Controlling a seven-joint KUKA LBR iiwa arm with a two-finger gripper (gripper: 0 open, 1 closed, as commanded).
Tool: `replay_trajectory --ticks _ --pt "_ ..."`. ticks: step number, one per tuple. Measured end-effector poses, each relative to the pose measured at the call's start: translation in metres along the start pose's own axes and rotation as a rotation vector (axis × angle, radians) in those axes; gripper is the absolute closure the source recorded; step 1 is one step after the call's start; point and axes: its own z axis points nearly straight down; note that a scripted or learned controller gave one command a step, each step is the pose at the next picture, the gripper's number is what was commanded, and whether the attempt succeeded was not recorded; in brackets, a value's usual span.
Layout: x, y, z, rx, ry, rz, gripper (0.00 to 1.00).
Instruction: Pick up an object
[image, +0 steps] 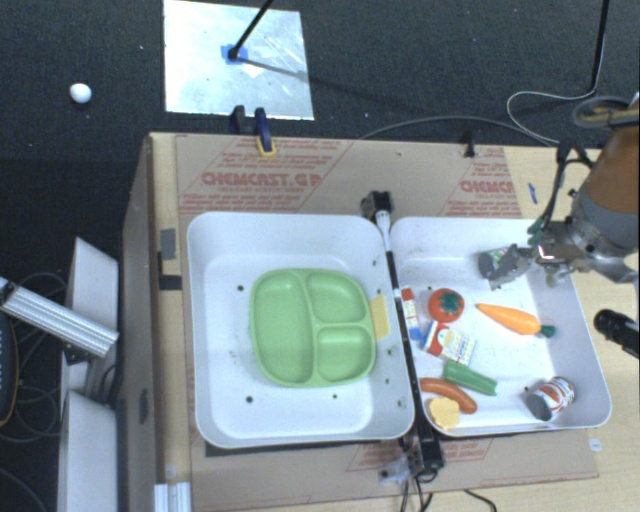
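My gripper (505, 263) hangs over the back of the right bin (580, 345), nothing visibly in it. Below it to the left lies a red tomato (447, 303), and an orange carrot (512, 319) lies just below it. Further forward are a red and white carton (452, 345), a green vegetable (470, 378), a sausage (449, 393) and a yellow slice (440, 412). A small can (551, 397) lies on its side in the front right corner.
The left bin (220, 300) holds a green divided plate (308, 327) and a yellow piece (380, 318) by the shared wall. A thin red and white item (408, 305) lies along the right bin's left wall. Cables run behind the bins.
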Motion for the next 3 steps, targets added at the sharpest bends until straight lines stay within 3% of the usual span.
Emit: replay_trajectory --ticks 1,2,3 --pt "-0.006 0.032 0.092 0.002 0.000 0.001 0.00" --pt "0.003 0.105 0.151 -0.002 0.000 0.001 0.00" --pt "0.029 0.041 0.162 0.001 0.000 0.001 0.00"
